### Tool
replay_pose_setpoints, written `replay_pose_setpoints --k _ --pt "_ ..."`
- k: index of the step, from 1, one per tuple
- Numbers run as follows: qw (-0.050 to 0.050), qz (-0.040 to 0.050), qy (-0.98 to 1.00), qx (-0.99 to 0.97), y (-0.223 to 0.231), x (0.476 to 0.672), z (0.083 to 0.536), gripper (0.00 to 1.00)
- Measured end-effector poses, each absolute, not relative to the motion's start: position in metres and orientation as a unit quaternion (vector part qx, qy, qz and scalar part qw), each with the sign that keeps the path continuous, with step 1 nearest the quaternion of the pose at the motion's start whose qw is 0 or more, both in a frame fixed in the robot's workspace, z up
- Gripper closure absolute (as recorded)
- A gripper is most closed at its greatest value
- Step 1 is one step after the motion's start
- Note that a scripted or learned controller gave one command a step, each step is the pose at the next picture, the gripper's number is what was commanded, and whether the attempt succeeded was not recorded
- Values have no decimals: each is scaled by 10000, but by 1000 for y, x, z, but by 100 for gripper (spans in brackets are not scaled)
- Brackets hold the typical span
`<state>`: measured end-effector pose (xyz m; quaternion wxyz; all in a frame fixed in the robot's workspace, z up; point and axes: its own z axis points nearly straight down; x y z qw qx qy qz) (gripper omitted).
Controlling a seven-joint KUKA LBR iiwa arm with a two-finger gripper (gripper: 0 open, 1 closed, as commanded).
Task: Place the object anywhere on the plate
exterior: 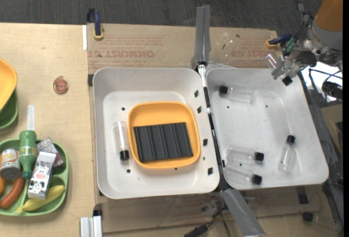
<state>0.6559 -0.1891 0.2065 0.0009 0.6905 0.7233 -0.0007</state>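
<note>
Left of the metal divider [203, 40] that runs between the two bins sits the left bin [103, 176], w/ an orange plate [163, 111] near its middle. On the plate lies a dark ribbed block [163, 141], flat, covering most of the plate's floor. Just left of the plate, touching or nearly touching its rim, lies one clear vial w/ a black cap [120, 140], cap end toward the near side of the bin, resting on the bin floor & not on the plate. Right of the divider is the right bin [305, 176], holding several more clear vials w/ black caps: one [234, 92] near the far edge close to the divider, two [244, 156] [241, 174] toward the near edge, and one [287, 155] nearer the right wall, angled. Gripper [283, 70] hangs above the far right corner of the right bin, well apart from the plate & nothing seen between its fingers; whether they're spread or pressed together can't be told at this angle. Far left of the divider, outside both bins, a green tray [52, 200] on the bench holds toy food, incl. a green bottle [26, 150] & a small carton [39, 175].
</note>
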Motion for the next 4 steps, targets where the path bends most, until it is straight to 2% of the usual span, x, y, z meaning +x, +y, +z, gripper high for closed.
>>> replay_pose_setpoints --k 1,2,3,4 --pt "9 -7 7236 6902 -189 656 207 0" --pt "8 -5 7120 7022 -223 659 223 0" --pt "10 -3 7067 7075 -223 653 242 0" --pt "9 -1 7129 7013 -221 659 278 0"
